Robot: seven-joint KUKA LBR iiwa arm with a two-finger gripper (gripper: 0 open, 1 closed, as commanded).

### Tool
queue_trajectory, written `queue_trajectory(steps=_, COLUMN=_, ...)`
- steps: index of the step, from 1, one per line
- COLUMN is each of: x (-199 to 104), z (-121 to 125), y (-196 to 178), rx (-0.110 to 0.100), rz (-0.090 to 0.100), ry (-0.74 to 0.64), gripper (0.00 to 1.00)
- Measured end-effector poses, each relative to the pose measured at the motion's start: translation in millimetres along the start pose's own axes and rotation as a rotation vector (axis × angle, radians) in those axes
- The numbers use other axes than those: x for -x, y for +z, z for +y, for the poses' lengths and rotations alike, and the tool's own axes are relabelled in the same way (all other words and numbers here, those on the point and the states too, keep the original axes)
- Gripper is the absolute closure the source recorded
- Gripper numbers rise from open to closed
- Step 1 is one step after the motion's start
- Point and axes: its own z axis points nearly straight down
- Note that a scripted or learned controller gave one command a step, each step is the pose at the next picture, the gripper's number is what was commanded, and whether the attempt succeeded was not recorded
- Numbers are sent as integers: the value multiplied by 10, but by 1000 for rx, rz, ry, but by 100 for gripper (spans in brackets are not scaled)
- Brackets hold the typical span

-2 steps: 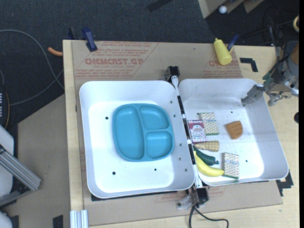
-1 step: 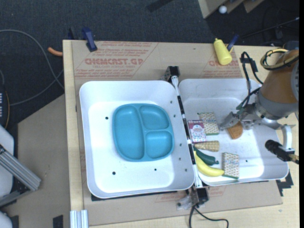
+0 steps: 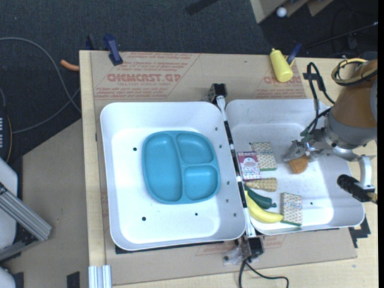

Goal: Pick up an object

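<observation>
A tan bench (image 3: 180, 71) printed with red lettering is standing on dark carpet, carrying two shallow white bins side by side. The arm (image 3: 354, 110), grey with an orange band, is reaching in from the right over the right bin (image 3: 270, 116) and angling down. Its hand (image 3: 298, 153) is hovering low in the bin's middle, touching or just above a small orange-brown object (image 3: 299, 165); whether it is clenched or released, I cannot tell. Bare white floor is lying open along that bin's far wall. Toward the shared rim, three patterned packets (image 3: 263, 155), one red-and-white carton (image 3: 248, 165), one cracker (image 3: 264, 185), one banana (image 3: 263, 212) and one dark green vegetable (image 3: 260, 198) are clustering. The left bin (image 3: 120, 179) is holding one blue divided plate (image 3: 180, 165).
</observation>
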Motion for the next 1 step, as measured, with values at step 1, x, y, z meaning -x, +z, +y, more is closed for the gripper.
queue_trajectory(steps=1, x=-631, z=455, y=81, rx=5, rz=-4, ry=0, gripper=100)
